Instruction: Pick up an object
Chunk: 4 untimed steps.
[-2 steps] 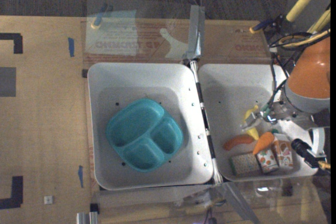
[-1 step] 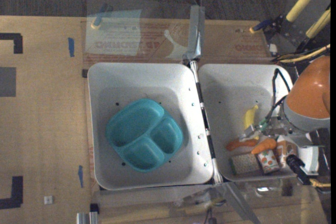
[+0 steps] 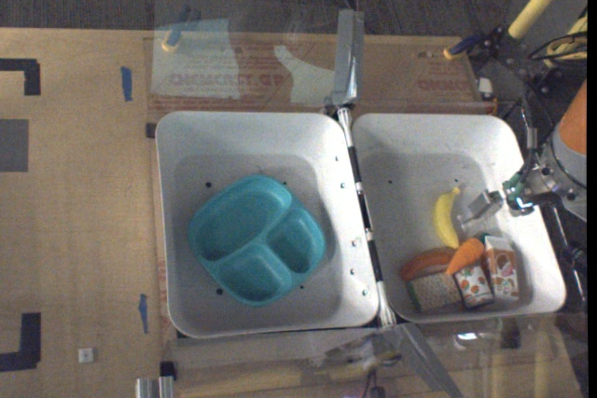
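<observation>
Jaws (image 3: 478,206) hover right beside the banana (image 3: 446,217), grip state impossible to tell; nothing lifted yet, pickup all ahead.

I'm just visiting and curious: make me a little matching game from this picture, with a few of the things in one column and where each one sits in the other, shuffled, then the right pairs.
Things:
1. teal divided plate
2. banana
3. two small juice cartons
4. claw

Places:
A. near front corner of the right bin, standing side by side
B. middle of the right bin, just left of the claw
C. over the right bin, beside the banana, reaching in from the right
D. alone in the left bin

Pairs: 1-D, 2-B, 3-A, 4-C
</observation>
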{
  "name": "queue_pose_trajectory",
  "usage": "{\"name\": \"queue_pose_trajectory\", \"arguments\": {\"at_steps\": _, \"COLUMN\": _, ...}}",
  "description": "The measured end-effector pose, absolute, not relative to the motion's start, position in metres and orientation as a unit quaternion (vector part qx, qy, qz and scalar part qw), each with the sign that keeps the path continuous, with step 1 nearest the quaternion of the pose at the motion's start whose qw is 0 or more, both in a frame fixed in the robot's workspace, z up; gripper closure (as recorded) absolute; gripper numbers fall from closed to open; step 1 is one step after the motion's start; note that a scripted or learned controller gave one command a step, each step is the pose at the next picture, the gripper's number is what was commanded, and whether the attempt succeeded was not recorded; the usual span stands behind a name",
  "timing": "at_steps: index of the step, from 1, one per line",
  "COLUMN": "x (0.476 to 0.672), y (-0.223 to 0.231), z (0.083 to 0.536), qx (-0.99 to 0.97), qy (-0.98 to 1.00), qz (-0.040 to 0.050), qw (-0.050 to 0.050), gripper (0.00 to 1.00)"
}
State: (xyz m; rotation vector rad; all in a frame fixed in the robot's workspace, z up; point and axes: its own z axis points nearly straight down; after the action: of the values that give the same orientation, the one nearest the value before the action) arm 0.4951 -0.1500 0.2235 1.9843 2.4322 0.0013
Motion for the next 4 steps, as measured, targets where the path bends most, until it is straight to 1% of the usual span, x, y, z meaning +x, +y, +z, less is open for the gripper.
{"name": "queue_pose_trajectory", "arguments": {"at_steps": 1, "x": 0.529, "y": -0.153, "z": 0.091, "qx": 0.632, "qy": 0.775, "qz": 0.0007, "qw": 0.002, "gripper": 0.0}}
{"name": "queue_pose_trajectory", "arguments": {"at_steps": 2, "x": 0.564, "y": -0.121, "z": 0.103, "qx": 0.668, "qy": 0.744, "qz": 0.0005, "qw": 0.002, "gripper": 0.0}}
{"name": "queue_pose_trajectory", "arguments": {"at_steps": 3, "x": 0.565, "y": -0.122, "z": 0.112, "qx": 0.669, "qy": 0.743, "qz": 0.001, "qw": 0.003, "gripper": 1.0}}
{"name": "queue_pose_trajectory", "arguments": {"at_steps": 4, "x": 0.603, "y": -0.064, "z": 0.185, "qx": 0.694, "qy": 0.72, "qz": 0.0001, "qw": 0.001, "gripper": 1.0}}
